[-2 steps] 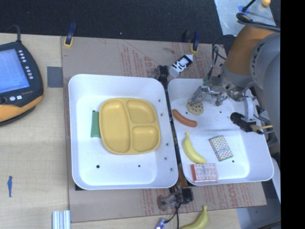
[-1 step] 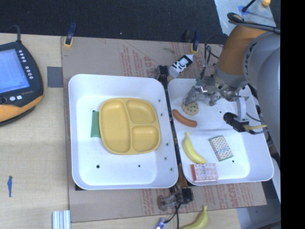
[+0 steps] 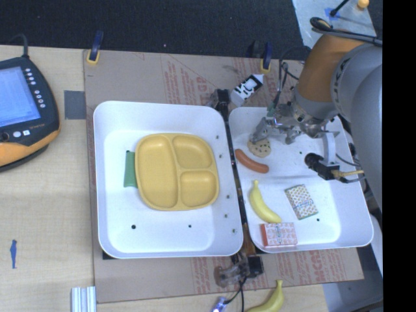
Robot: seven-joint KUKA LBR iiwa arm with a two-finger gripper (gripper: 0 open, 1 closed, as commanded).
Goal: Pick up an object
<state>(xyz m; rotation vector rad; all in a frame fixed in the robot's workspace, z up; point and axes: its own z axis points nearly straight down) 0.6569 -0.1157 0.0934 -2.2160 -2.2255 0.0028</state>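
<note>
Cookie (image 3: 261, 149) lies at the upper left of the right bin (image 3: 354, 233), beside the sausage (image 3: 251, 161). Gripper (image 3: 262, 137) sits low directly over it; finger state cannot be told. Grasp unconfirmed; lift remains

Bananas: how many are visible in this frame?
2. One banana lies in the right bin, between the sausage and the red box. Another banana lies outside the bins at the bottom edge, partly cropped.
</note>
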